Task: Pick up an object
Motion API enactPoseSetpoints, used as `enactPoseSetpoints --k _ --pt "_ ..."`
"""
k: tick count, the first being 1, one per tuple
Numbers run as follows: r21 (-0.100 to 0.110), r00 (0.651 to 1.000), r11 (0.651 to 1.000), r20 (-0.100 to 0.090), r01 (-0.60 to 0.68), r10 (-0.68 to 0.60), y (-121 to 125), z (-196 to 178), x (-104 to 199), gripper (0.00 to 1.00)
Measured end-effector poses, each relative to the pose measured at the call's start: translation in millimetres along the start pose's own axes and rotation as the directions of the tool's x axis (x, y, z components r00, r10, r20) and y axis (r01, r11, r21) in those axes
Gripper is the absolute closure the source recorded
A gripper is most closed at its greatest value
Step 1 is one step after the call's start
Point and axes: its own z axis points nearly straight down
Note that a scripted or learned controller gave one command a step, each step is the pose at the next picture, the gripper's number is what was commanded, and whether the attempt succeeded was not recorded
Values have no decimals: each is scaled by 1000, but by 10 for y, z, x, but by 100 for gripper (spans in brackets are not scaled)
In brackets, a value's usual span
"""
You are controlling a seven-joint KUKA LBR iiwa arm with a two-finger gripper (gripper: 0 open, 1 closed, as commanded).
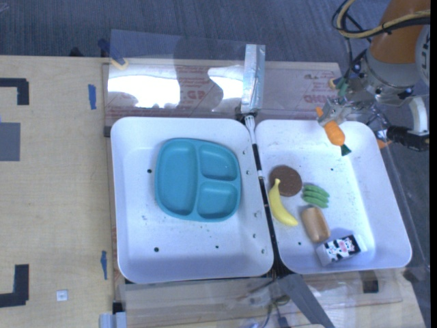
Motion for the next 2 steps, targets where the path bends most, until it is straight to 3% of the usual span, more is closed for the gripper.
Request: enactPoseSetpoints --k 1,2 --pt "3 987 987 3 161 -161 -266 -842 -254 100" --pt "16 996 996 -7 87 -87 35 -302 363 100"
